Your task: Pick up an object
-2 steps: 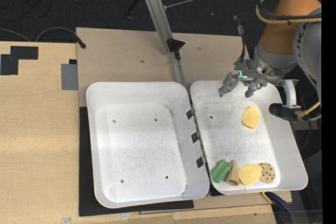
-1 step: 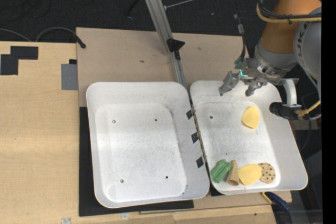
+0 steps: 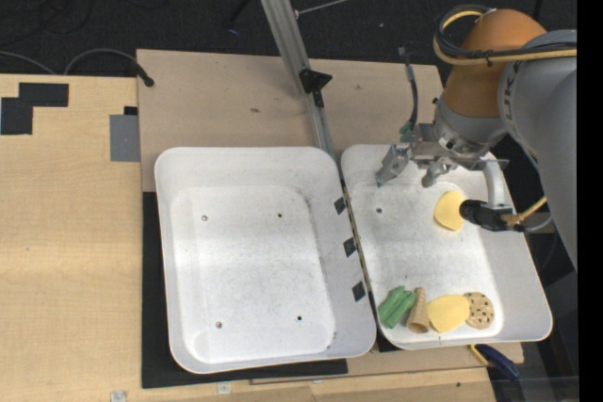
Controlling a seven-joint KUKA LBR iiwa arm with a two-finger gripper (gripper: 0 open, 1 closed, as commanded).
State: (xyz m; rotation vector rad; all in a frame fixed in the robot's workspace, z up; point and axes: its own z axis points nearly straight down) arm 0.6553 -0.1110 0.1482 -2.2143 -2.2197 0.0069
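Gripper point(image 3: 412, 167) hangs over the far end of the right bin point(image 3: 415, 235), near that bin's left wall; its two grey fingers point(image 3: 389, 168) stand apart, splayed, with nothing between them. Grey arm point(image 3: 537, 108) enters from the right, orange band point(image 3: 490, 47) just above the wrist.

Camera view, right bin contents: one yellow piece point(image 3: 448, 210) lies near the right wall, just beside the gripper assembly and to its right, partly met by a dark cable end. At the near end of the bin a cluster lies close together: a green item point(image 3: 397, 306), a tan cone-like item point(image 3: 417, 310) touching it, a second yellow piece point(image 3: 447, 313), and a round speckled cookie-like item point(image 3: 479, 309) at the right of the group.

Left bin point(image 3: 188, 174) sits just beside the right bin, their walls touching along the middle seam. A metal rail point(image 3: 283, 33) slants up from between the bins.
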